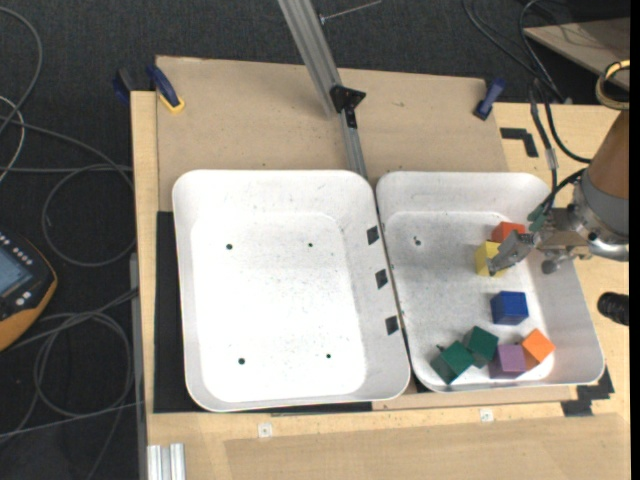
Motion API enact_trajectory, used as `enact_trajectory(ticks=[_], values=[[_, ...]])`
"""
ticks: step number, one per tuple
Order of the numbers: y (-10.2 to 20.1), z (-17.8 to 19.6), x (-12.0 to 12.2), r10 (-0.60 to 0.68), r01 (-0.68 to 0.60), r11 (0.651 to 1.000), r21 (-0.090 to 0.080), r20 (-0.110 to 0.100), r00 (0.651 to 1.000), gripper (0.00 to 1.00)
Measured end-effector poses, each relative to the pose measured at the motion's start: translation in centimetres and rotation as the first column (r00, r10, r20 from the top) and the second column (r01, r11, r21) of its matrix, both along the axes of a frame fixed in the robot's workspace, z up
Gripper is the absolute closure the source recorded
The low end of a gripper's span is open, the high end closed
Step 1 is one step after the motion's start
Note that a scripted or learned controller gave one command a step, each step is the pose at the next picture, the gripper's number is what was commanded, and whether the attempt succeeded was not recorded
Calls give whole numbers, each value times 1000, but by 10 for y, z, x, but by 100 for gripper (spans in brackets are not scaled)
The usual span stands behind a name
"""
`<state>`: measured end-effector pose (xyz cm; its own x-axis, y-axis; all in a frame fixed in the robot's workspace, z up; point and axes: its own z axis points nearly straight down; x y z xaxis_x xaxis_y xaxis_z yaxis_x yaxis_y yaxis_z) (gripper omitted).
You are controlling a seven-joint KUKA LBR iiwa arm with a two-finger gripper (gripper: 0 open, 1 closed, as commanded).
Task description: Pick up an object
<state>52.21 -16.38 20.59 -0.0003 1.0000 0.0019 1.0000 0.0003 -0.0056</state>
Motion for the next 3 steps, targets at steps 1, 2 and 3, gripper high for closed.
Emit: enact_trajectory(ticks=[1,2,3], values=[[8,-59,-6,0,0,1000,1,-2,1000,0],[6,-89,-1,0,1,1000,-9,22,1000,0],[5,-79,-1,-1,1,1000,-10,23,1000,100]])
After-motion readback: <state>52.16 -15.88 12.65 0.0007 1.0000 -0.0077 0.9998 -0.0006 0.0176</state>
